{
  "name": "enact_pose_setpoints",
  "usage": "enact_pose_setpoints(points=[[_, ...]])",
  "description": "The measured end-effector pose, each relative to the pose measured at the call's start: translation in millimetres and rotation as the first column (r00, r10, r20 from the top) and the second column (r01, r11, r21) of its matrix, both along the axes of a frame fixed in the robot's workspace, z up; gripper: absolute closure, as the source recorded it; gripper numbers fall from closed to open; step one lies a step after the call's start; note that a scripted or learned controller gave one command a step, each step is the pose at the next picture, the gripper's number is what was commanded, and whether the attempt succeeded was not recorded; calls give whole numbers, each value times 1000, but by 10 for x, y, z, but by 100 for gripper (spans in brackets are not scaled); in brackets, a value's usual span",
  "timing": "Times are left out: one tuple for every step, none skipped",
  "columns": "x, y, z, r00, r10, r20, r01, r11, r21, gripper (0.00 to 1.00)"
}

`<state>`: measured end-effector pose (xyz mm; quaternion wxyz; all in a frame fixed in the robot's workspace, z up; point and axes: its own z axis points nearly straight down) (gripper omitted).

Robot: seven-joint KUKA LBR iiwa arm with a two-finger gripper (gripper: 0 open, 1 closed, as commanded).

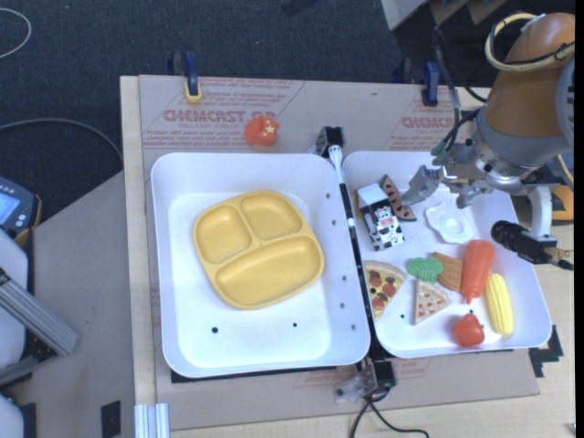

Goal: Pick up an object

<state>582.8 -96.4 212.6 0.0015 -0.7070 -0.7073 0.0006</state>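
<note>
Fried egg toy (449, 223), flat, white, glossy, seen lying in right bin (538, 336) just below gripper (447, 188), apart from fingers. Jaws seen spread, nothing pinched. Carrot (476, 268), smooth orange, tapered, noted below jaws; yellow compartment plate (259, 246) well left.

A robotics lab: a cardboard-topped table (301, 108) clamped with blue clips (191, 69), loose black cables (64, 135) on dark carpet, two shallow white plastic bins (173, 272).
</note>
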Motion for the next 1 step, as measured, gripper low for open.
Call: enact_pose_setpoints(points=[[-432, 875, 440, 1000, 9, 1, -9, 1000, 4, 0]])
